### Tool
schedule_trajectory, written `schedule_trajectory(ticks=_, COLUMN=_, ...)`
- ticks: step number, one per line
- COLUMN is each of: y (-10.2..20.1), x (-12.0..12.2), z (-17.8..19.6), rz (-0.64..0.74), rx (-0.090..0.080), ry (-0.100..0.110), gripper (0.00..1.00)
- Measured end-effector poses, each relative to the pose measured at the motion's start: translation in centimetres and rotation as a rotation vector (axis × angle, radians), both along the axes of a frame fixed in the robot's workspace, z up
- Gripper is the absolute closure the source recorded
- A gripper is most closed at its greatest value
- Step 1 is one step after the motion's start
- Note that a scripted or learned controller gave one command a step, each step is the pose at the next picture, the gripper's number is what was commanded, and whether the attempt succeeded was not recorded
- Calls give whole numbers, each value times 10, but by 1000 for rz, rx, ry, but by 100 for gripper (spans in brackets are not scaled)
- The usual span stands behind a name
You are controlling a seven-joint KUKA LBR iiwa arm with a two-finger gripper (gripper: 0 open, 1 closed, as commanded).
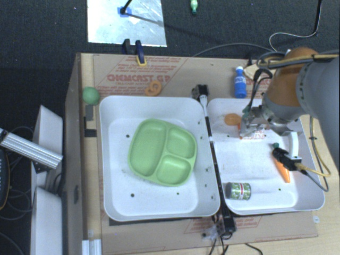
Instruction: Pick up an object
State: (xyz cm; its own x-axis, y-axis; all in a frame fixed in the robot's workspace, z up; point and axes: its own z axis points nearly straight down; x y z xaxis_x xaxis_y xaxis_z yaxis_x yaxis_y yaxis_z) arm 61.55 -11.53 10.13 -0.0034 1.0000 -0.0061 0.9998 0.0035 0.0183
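The hand (252, 127) is lowered into the right bin (255, 166), near its far wall. Whether the hand is open or closed cannot be told from this view, and no object is confirmed as gripped.

**Task object.** A small pale item (256, 136) with red marks lies directly under the hand and is partly hidden by it. It is judged to be the likely target. A brown disc (232, 119) lies just beside the hand, on the side of the bin divider.

**Possible faults**
- The pale item appears flat and low. It may be pressed against the bin floor and slipped over instead of being lifted.
- The disc may be struck or pushed if the hand is closed or shifted sideways, because it lies so near.
- Contact cannot be verified while the item is hidden. An empty lift is therefore to be expected as a possible result.

**Surroundings**
- A can (238, 190) lies on its side at the near wall, well apart from the hand.
- An orange stick (284, 173) lies toward the right side of the bin.
- A green plate (162, 152) is held in the left bin (119, 195).
- On the counter (175, 70) behind the bins, a blue bottle (240, 83), a ring (153, 87) and a green ball (90, 95) are placed.

An upward lift is not obstructed by any of these. Only the disc is close enough to interfere.
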Motion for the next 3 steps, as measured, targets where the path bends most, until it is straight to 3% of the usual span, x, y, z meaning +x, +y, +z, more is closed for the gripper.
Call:
schedule_trajectory(ticks=1, y=0, x=0, z=0, rz=0, rx=0, ry=0, gripper=0)
schedule_trajectory(ticks=2, y=0, x=1, z=11, rz=1, rx=0, ry=-3, gripper=100)
schedule_trajectory(ticks=3, y=0, x=1, z=11, rz=1, rx=0, ry=-2, gripper=0)
